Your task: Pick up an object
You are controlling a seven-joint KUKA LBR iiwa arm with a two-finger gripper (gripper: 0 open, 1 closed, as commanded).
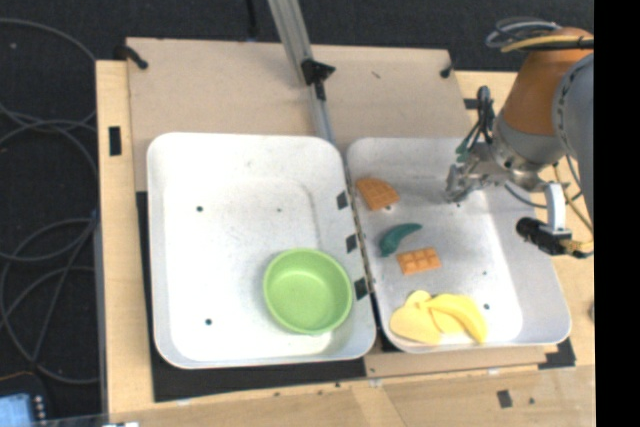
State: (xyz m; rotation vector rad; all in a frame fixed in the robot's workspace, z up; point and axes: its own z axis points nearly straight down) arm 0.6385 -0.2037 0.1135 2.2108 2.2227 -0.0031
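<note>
The arm [545, 105] is reaching in from the right edge of the frame, and its gripper [462, 183] is hanging over the upper part of the right bin [520, 315], with nothing showing between its tips; I cannot tell how it is set. In that bin, an orange waffle piece [377, 193] is lying at upper left, a teal curved piece [398, 236] and a second orange piece [418, 261] are sitting mid-bin, and yellow bananas [440, 317] are resting along the lower rim. A green bowl [307, 290] is sitting at lower right of the left bin [220, 185]
</note>
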